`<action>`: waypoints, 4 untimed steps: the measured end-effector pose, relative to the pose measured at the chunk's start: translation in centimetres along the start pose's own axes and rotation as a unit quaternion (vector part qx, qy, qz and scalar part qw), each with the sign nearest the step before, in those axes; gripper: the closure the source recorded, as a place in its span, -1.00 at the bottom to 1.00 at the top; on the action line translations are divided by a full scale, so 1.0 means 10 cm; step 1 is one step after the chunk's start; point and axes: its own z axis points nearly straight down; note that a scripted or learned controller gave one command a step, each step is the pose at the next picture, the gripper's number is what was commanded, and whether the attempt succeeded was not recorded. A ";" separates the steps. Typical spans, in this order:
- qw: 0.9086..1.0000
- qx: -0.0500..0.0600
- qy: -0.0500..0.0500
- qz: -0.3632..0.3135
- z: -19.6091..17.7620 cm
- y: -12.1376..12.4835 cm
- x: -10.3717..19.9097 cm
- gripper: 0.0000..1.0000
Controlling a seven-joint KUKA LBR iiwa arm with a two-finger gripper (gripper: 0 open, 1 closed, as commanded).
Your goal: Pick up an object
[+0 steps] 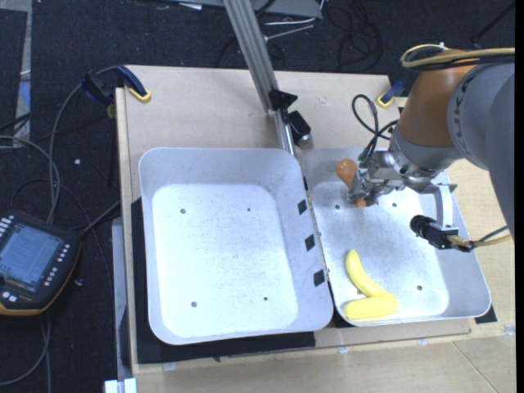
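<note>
In the right bin point(458, 289), a yellow banana point(359, 273) lies near the front left, and a yellow block-like piece point(371, 307) rests against its near end. A small orange-brown object point(346, 170) sits at the bin's back left corner. My gripper point(360, 193) is low over that corner, just right of and slightly in front of the orange-brown object, close to it or touching it. The wrist hides its fingertips.
The left bin point(155, 178) adjoins the right one along a shared wall with black clips point(310, 241). A slanted metal pole point(260, 64) rises behind the bins. A black cable connector point(431, 232) hangs over the right bin. Clamps hold the bench's back corners.
</note>
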 end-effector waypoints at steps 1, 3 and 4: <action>1.000 0.000 0.000 0.000 -0.59 -0.06 0.04 1.00; 1.000 0.002 0.001 -0.002 -0.71 0.01 0.53 1.00; 1.000 0.002 0.001 -0.002 -0.65 0.09 1.02 1.00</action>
